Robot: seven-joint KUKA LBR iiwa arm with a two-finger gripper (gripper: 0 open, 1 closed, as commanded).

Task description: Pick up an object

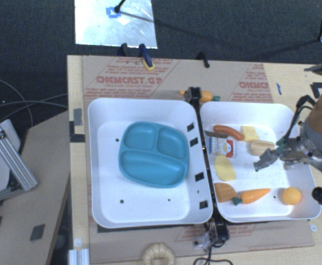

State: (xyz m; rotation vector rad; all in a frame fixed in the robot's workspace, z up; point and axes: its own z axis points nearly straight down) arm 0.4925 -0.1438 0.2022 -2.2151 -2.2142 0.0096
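Several small food-shaped objects lie in the right bin [286, 112], and your gripper [262, 162] hangs over the middle of that bin, its dark fingers spread apart with nothing between them. Nearest to it you have a pale wedge-like piece [261, 147], just up and to the left of the fingertips, its long axis running roughly left to right. Beside that sits a yellow block [250, 133], and further left a red sausage [227, 132] lies with its length running left to right, tilted slightly down toward the right. Below the sausage you see a small printed packet [222, 147], then a yellow oval slice [225, 168] with its long axis up and down. Along the bin's near side an orange carrot [254, 195] points its tip right and slightly up, green end to the left, touching a brown piece [225, 191]. An orange ball [291, 195] rests near the right-hand near corner, close to the rim. You have open white floor between the gripper and the carrot, and around the ball. Across the divider, the left bin [103, 148] holds a blue sectioned plate [153, 153] with bare floor all round it. Both bins sit on a cardboard sheet [166, 76].
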